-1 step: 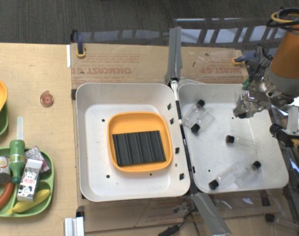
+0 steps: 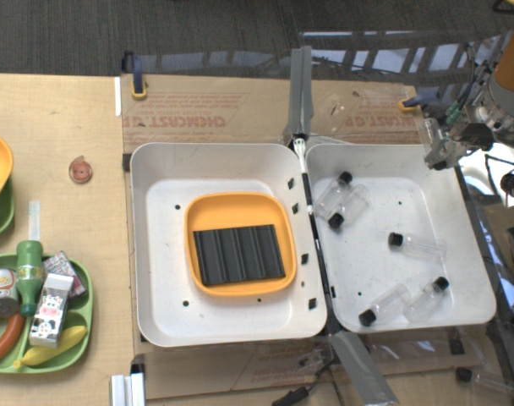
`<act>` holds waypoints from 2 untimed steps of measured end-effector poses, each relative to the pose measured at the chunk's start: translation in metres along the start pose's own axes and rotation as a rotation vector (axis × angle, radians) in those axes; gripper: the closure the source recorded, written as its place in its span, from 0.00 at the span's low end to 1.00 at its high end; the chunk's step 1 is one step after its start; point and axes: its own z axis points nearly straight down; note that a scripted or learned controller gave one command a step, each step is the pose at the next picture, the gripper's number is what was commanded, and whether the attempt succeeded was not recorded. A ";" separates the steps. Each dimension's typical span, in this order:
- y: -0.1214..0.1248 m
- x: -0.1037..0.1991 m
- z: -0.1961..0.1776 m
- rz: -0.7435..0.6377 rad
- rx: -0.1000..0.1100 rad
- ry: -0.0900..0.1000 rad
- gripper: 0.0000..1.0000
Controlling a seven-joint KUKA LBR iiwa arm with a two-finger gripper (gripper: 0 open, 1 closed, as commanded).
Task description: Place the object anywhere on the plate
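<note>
Nearest the lens, at the lower left of the wooden bench, sits a green sectioned plastic tray holding toy food: a green bottle, a small can, a carton, a red sausage and a yellow banana, well apart from both bins and probably spare stock. Behind it, the right-hand shallow white bin carries several clear plastic vials with black caps; two lie near its front edge, one near the middle and two toward its left wall, scattered loosely, which suggests they serve as the supply of objects to be picked. Just beside it, the left-hand shallow white bin holds an orange rounded-square plastic plate roughly at its centre, and on that plate rests a dark grey ribbed rectangular slab, covering the front part and leaving bare orange rim behind. None of the vials touches the plate, so the placing step is judged not yet done. Farthest back, at the upper right above the right bin's rear corner, hangs the grey two-finger gripper with its cables; whether the claw is apart or together cannot be told, and nothing shows between its tips.
</note>
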 end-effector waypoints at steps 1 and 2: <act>0.031 -0.017 -0.040 -0.313 -0.002 -0.001 1.00; 0.031 -0.024 -0.153 -0.533 -0.003 -0.001 1.00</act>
